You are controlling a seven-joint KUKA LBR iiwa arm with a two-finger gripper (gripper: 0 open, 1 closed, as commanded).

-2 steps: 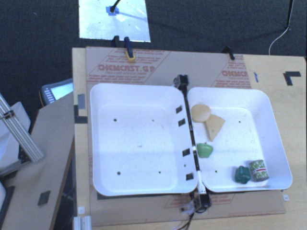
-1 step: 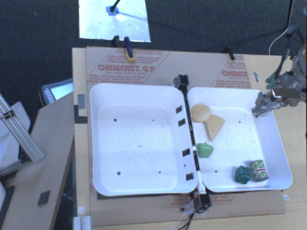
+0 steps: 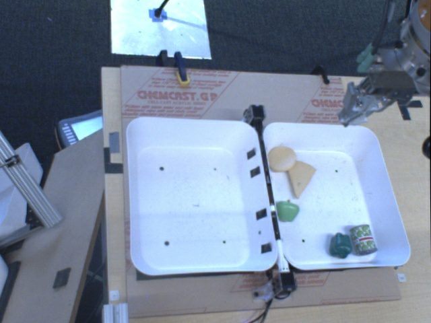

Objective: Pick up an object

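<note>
The gripper (image 3: 353, 110) hangs over the far right corner of the right bin (image 3: 387, 180); whether its fingers are spread or closed, I cannot tell. Nothing is held. The nearest objects, a tan disc (image 3: 281, 157) touching a tan wedge (image 3: 301, 177), lie ahead-left of the fingers, toward the bins' shared wall.

Gripper (image 3: 355, 110) hangs above the right bin's (image 3: 387, 173) far rim, holding nothing. The bin contains a tan disc (image 3: 281, 157), tan wedge (image 3: 301, 177), green piece (image 3: 287, 210), teal object (image 3: 339, 245) and small can (image 3: 362, 239).
</note>
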